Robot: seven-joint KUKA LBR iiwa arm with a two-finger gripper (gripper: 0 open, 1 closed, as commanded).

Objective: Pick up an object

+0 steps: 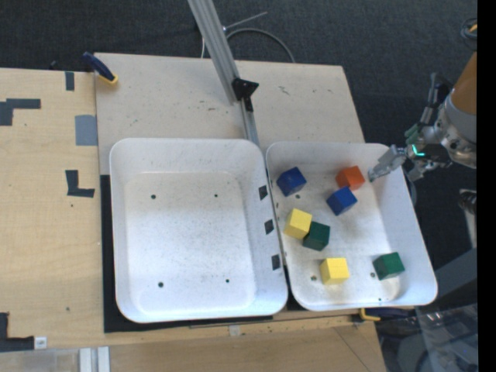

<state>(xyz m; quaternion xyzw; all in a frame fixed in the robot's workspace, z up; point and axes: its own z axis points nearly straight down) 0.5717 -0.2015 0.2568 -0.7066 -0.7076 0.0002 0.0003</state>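
Note:
The right bin (pixel 411 231) holds several cubes. A blue cube (pixel 291 180) lies at its upper left, with an orange cube (pixel 350 177) and a second blue cube (pixel 342 201) further right. In the middle, a yellow cube (pixel 298 223) touches a dark green cube (pixel 316 235). Another yellow cube (pixel 335 270) and a green cube (pixel 388 265) sit near the front. My gripper (pixel 400 167) hangs over the bin's upper right rim, just right of the orange cube. It is open, with nothing between its fingers (pixel 383 165).
The left bin (pixel 186 231) stands beside the right one. A slanted metal pole (pixel 221 45) runs down to the gap between the bins. A blue and yellow clamp (pixel 101 68) lies on the bench at the far left, and a thin cable (pixel 263 37) lies behind the bench.

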